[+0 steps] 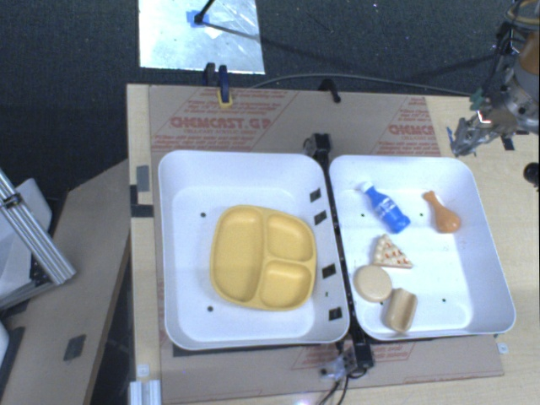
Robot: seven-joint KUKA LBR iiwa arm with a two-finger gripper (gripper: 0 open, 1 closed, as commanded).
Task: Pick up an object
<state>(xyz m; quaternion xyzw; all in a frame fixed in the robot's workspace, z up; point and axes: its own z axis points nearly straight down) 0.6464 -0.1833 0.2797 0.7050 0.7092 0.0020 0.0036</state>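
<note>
- The hand (469,135) hangs at the view's two o'clock, just outside the right bin's (485,251) far corner; whether it is open or closed cannot be told, and nothing shows in its grip.
- Likely targets lie in that bin: blue bottle (386,208), orange drumstick-shaped toy (441,213), pizza-slice toy (391,253), round biscuit (373,283) touching a bread roll (401,310).
- Best choice, I judge: the drumstick, nearest and standing apart. Descend straight, straddle its narrow neck.
- The left bin (181,226) holds a yellow divided plate (261,256).

Two white bins (253,171) side by side on bench (405,116)
</note>
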